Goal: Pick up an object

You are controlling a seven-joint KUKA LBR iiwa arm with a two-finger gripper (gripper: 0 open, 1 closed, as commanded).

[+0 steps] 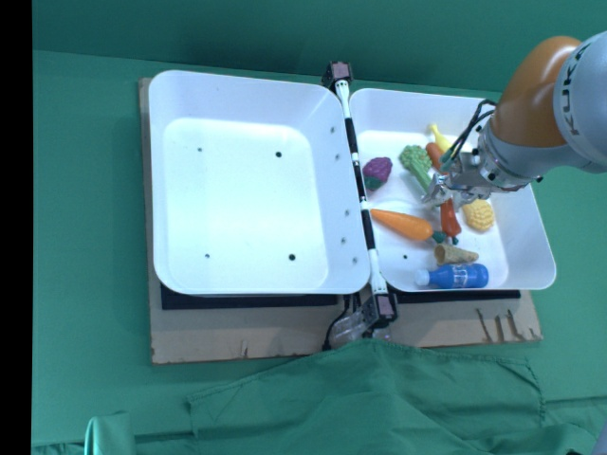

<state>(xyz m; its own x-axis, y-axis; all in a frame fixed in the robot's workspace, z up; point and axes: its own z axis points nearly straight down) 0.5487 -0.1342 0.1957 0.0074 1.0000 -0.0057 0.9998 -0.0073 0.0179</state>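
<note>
A: Bins first: two shallow white ones sit side by side on the green worktop (pixel 85 207), joined by a black and white bar (pixel 358 188) running near to far between them. The left bin (pixel 161 254) shows a bare floor with a few small dark dots.

B: And the right bin (pixel 531 263)?

A: Toy food. A purple piece (pixel 377 172) lies at its left side, a green broccoli-like piece (pixel 414 162) just right of that, and a yellow piece (pixel 439 137) farther back. An orange carrot (pixel 402 224) lies across the middle. Right of it is a small red pepper (pixel 450 218), then a yellow corn cob (pixel 479 215). Nearer the front edge sit an ice cream cone (pixel 455 253) and a blue bottle (pixel 457 276) lying on its side.

B: Where is the arm?

A: The grey arm (pixel 579 112) comes in from the right, orange band above the wrist. The gripper (pixel 451 193) is down in the right bin, among the toys, just above the red pepper and between the green piece and the corn cob.

B: Is it holding anything?

A: I cannot tell; its tips are too small and cluttered to judge.

B: Anything else?

A: A brown cardboard sheet (pixel 237 344) lies under the bins, and green cloth (pixel 379 406) is bunched at the near edge.
</note>
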